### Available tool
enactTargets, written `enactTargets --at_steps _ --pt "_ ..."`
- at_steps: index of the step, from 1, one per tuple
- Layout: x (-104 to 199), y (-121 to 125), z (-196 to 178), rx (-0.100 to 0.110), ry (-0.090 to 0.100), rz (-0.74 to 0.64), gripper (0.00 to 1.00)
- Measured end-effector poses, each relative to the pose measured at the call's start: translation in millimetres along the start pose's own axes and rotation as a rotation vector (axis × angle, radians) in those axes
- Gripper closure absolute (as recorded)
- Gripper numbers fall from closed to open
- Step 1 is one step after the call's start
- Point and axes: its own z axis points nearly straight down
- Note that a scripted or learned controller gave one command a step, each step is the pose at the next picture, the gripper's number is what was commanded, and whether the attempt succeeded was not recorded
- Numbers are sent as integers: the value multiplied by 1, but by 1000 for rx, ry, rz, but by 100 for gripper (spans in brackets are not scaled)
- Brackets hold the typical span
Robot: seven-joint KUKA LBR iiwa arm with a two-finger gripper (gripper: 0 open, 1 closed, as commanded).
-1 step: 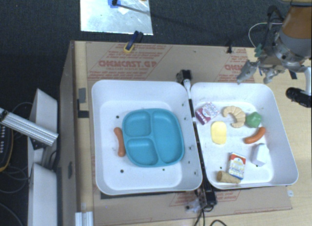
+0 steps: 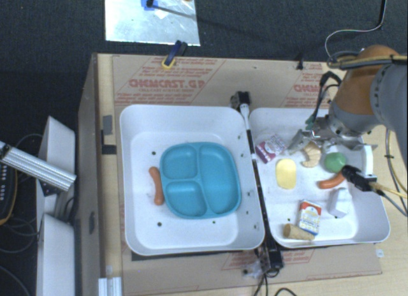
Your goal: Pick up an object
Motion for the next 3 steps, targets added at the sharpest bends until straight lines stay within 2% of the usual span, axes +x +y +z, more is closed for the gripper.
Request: enactTargets --at_steps 1,2,3 --pt "-7 7 -33 -8 -2 -1 0" --pt "60 3 4 -17 -4 -1 0" --pt "38 35 1 -4 4 -2 0"
